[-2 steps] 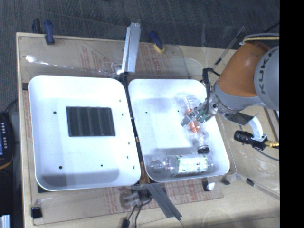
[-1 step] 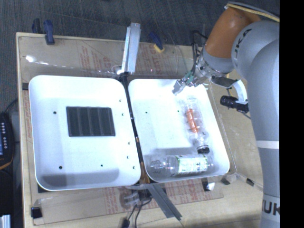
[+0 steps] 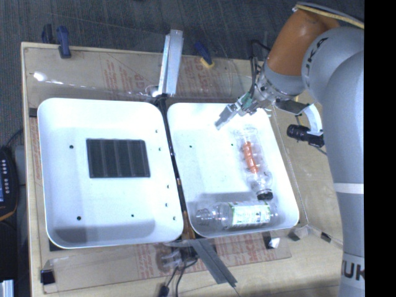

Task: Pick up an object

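Note:
The right bin (image 3: 204, 166) holds two clear plastic bottles. One with an orange-red insert (image 3: 252, 156) lies lengthwise near the bin's right wall, its black cap toward the front. The other, with a green and white label (image 3: 238, 216), lies across the bin's front edge. My gripper (image 3: 229, 114) hangs over the bin's back right part, just behind and left of the orange bottle's far end. Nothing shows between its fingers.
The left bin (image 3: 62, 190) holds a dark ribbed rectangular pad (image 3: 117, 158). A metal divider bar (image 3: 170, 64) rises behind the gap between the bins. Blue clamps (image 3: 62, 41) sit at the bench's back edge. The arm's big grey body fills the right side.

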### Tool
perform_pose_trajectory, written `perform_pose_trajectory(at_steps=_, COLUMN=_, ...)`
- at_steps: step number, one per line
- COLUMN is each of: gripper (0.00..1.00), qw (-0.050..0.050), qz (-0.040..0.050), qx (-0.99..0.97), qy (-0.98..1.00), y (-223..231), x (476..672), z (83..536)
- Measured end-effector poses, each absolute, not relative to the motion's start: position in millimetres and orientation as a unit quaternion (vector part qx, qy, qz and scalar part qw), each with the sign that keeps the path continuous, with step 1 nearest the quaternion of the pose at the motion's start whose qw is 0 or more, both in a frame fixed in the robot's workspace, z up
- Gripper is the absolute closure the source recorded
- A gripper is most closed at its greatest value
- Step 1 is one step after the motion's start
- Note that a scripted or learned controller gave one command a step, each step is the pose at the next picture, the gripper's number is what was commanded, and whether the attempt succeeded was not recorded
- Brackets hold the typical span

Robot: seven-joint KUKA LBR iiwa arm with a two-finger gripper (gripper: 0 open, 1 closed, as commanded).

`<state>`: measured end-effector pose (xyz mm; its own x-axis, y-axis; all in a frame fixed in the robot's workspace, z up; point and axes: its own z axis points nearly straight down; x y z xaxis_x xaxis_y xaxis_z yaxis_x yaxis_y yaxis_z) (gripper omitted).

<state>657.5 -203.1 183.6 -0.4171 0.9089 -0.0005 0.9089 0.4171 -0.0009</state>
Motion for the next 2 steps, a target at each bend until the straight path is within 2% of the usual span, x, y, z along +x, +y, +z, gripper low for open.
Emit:
perform_pose_trajectory(at_steps=1, gripper=0.0, qw=0.001, qz=0.001, qx=-0.538, qy=-0.843, y=-209.1, x=620.8, z=156.8)
perform_pose_trajectory(at_steps=2, gripper=0.0, qw=0.001, qz=0.0009, qx=-0.538, qy=-0.843, y=-209.0, x=620.9, z=156.8)
